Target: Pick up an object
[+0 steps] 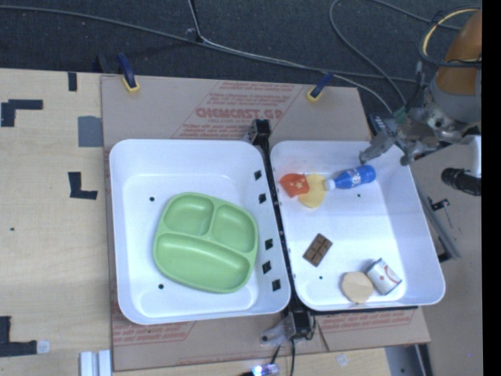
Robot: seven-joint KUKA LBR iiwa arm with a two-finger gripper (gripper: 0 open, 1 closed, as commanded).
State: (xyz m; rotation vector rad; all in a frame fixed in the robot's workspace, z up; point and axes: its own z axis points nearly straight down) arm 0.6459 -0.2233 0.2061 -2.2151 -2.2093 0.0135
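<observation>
The hand point(389, 142) hangs over the far right rim of the right bin point(407, 237), tilted toward the blue bottle point(352, 178) lying just inside, likely because that is the nearest thing to pick. Its fingers look spread apart with nothing between them. The green tray point(206, 241) fills the left bin point(133, 210)

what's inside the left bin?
The left bin holds one green divided plate, its three compartments bare. A few small dark marks dot the bin floor. Whatever lies beneath the plate is covered.
</observation>
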